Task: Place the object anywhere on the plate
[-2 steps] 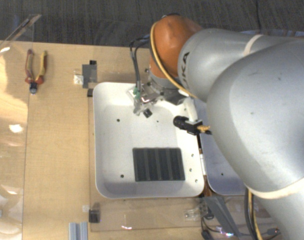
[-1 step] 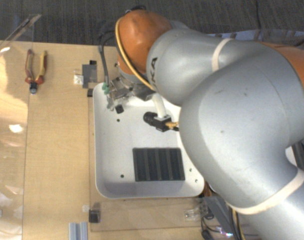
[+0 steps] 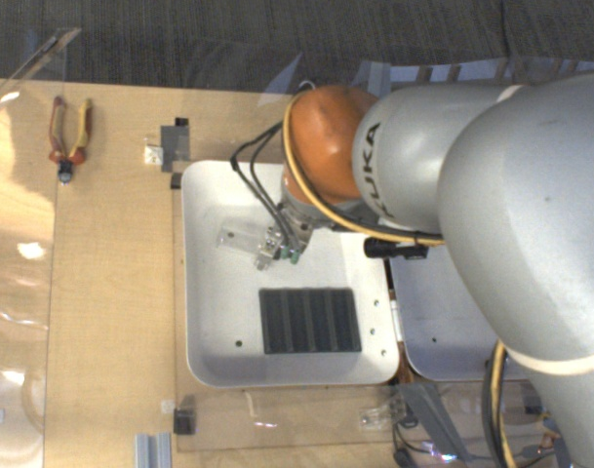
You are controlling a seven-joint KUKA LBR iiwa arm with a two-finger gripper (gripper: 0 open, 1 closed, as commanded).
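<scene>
- I'm driving the arm (image 3: pixel 492 213) from the right; gripper (image 3: pixel 277 245) hangs over the upper half of the left bin (image 3: pixel 204 291).
- Gripper state: can't tell. Too small and blurred to read, and I can't see anything held there.
- Object (image 3: pixel 240 240): a faint, clear, plastic-looking piece just left of the gripper, on or close above the bin floor. Touching the gripper or not, I can't say.
- Handling guess: light, thin, stiff, likely slippery; could skate on the white floor or crack if squeezed hard. I'd take it across the narrow width near the middle.
- Long axis looks to run left-right out from the gripper, tilted slightly; near end points at the gripper, far end away to the left. Low confidence, outline washes into the bin.
- Dark ribbed plate (image 3: pixel 309 320) lies below the gripper, slightly right, well apart from the object.
- Right bin (image 3: pixel 443 339) sits behind the arm.
</scene>
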